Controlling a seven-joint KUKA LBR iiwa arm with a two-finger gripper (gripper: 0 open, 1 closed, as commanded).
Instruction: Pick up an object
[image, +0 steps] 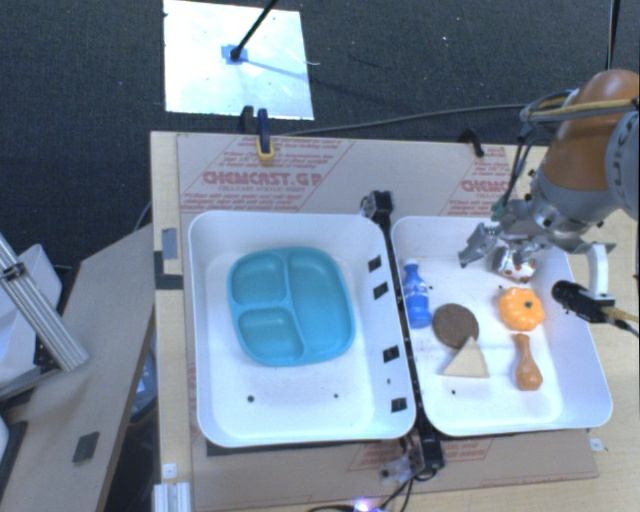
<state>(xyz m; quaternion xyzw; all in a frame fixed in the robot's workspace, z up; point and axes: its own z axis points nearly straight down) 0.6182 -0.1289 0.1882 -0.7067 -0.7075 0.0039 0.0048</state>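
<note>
The tool (505, 255) hangs low at the back of the right bin (590, 395), over a small red-and-white object (518, 266); whether it grips, I cannot tell. The orange pumpkin (521, 309) sits close, so a descent could knock it.

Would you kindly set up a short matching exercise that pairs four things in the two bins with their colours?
Things:
1. Plate
2. Bottle
3. Pumpkin
4. Cookie

Colours:
A. Orange
B. Brown
C. Light blue, with three compartments
D. Dark blue with a white cap

Pairs: 1-C, 2-D, 3-A, 4-B. The plate lies in the left bin; the other three lie in the right bin.
</note>
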